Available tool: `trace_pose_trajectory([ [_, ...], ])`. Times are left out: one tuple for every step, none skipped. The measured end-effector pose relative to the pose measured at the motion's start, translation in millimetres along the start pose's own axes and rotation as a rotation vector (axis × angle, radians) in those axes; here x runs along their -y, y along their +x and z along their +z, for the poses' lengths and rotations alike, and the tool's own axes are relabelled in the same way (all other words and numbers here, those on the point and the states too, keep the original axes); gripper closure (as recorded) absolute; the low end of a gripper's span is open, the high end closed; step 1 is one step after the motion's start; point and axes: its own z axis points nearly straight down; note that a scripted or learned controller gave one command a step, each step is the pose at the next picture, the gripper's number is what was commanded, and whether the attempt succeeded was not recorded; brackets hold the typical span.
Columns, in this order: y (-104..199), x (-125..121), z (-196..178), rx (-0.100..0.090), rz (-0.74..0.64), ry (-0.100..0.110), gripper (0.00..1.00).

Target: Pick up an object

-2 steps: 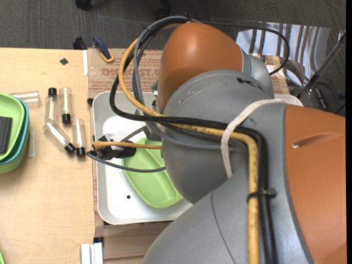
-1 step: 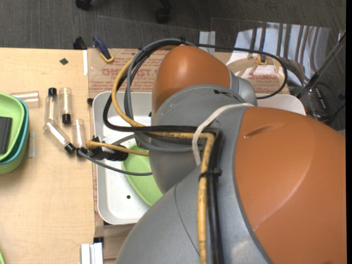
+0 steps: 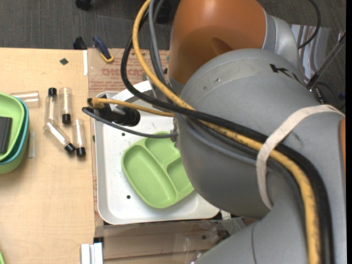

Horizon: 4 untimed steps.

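Note:
A light green divided plate lies in the white bin, its right part covered by the arm. The grey arm with its orange band takes up the right and centre of the camera view and hangs over the bin. A black part of the wrist with yellow and black cables sticks out over the bin's upper left corner. The fingertips are hidden by the arm's body.
Several clear tubes with black caps lie on the wooden bench left of the bin. Stacked green trays sit at the left edge. Cardboard lies behind the bin. A blue-handled tool lies near the bench's far edge.

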Motion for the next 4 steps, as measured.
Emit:
trace_pose_trajectory([
  [-1,0,150,0.005,-0.037,0.001,1.0],
  [-2,0,272,0.006,0.021,0.001,1.0],
  [0,0,60,0.001,-0.019,0.0,1.0],
  [-2,0,258,0.007,-0.17,0.002,1.0],
])
